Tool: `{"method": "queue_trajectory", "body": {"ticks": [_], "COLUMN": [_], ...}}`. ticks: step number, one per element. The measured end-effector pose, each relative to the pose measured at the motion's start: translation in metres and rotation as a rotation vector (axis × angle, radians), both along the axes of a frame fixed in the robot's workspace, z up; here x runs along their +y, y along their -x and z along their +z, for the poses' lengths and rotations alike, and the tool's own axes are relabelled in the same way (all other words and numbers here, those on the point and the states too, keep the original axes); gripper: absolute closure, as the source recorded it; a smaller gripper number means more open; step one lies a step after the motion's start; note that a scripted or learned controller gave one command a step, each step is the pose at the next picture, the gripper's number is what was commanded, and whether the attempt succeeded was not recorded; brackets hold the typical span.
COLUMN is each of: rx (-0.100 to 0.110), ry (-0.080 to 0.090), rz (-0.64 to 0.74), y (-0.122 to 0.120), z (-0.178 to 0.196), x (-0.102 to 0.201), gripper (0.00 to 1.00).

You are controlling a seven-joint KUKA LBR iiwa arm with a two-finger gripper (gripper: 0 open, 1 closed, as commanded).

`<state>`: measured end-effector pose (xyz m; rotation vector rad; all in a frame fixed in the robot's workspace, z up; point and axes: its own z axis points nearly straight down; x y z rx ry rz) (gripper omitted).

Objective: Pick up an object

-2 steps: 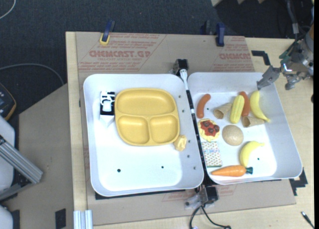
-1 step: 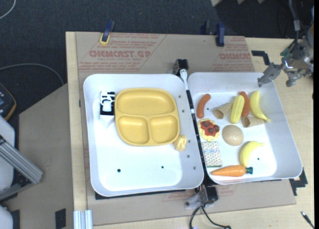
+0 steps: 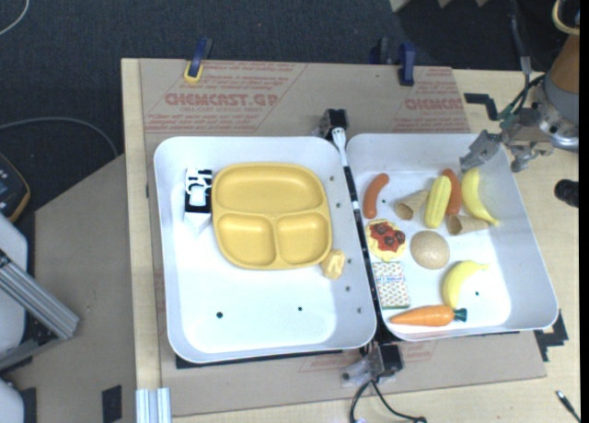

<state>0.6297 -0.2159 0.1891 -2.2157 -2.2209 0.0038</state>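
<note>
My gripper (image 3: 502,153) hangs over the far right corner of the right bin (image 3: 534,269), open, with nothing between its fingers. Just below it lies a yellow banana (image 3: 477,196). Beside that are a corn cob (image 3: 437,200), a brown cone (image 3: 411,201) and a red sausage (image 3: 375,194). Further forward lie a pizza slice (image 3: 386,239), a beige round piece (image 3: 429,249), a second yellow fruit (image 3: 463,279), a patterned cracker (image 3: 390,283) and a carrot (image 3: 428,316).
The left bin (image 3: 267,320) holds a yellow divided plate (image 3: 271,212), a black-and-white item (image 3: 196,191) at its left and a small yellow piece (image 3: 333,265) by the divider. Clamps (image 3: 195,61) grip the board's far edge.
</note>
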Motion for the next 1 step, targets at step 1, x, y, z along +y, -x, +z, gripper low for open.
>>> {"method": "queue_trajectory", "body": {"ticks": [1], "rx": [0.000], "ry": [0.000], "rz": [0.000], "y": [-0.0028], "z": [-0.0628], "x": [0.0000], "gripper": [0.00]}}
